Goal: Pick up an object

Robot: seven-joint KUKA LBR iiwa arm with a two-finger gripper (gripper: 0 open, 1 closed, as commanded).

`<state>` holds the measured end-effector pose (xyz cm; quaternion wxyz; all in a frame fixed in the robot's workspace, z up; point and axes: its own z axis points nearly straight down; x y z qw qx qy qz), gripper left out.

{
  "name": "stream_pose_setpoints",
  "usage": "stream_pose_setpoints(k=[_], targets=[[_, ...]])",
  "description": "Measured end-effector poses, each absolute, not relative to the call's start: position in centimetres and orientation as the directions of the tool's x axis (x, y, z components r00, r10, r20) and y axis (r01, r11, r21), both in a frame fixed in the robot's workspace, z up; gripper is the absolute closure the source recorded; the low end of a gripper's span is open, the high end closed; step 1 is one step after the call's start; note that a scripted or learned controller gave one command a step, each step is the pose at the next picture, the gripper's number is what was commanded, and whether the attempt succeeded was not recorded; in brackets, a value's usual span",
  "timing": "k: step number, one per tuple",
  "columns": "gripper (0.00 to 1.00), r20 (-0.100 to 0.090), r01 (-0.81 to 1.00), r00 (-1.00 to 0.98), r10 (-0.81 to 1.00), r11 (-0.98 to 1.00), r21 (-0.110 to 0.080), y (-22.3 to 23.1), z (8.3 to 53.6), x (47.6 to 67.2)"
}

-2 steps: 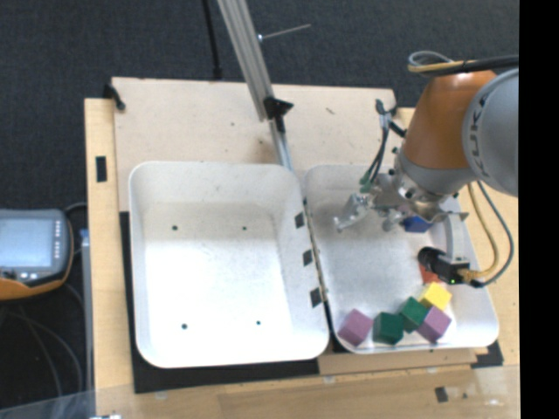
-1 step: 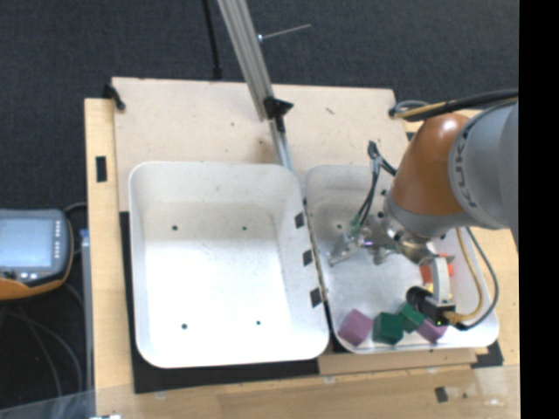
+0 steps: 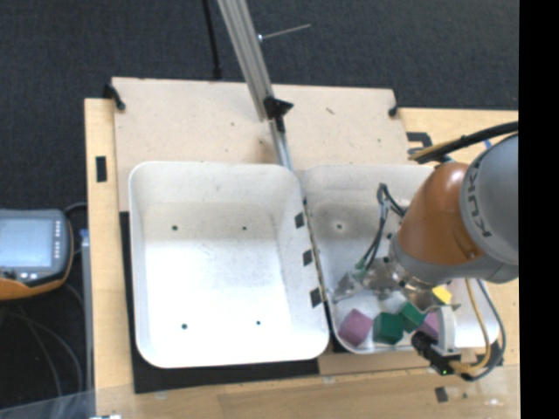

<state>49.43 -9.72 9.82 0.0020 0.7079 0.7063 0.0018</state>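
Arm low over right bin [image 3: 349,190] near front edge, above purple block [image 3: 355,326] and green block [image 3: 389,326]; gripper [image 3: 384,288] state unclear, so center on one block before closing.

The arm [image 3: 454,221] blocked much of the right bin [image 3: 349,199]; the gripper [image 3: 384,286] was buried underneath, a pink object [image 3: 430,324] half covered beside it.

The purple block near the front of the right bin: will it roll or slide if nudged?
The small purple block shows flat faces, so it probably slides rather than rolls. It likely stays rigid. Lying near the shallow white bin's wall, it may jam there.
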Motion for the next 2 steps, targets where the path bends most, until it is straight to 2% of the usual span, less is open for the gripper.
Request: stream_pose_setpoints(k=[1,2], targets=[[0.00,0.000,1.000,-0.006,1.000,0.006,0.011,-0.4,20.2,52.1],[0.00,0.001,1.000,-0.005,1.000,0.005,0.000,2.3,19.7,50.0]])
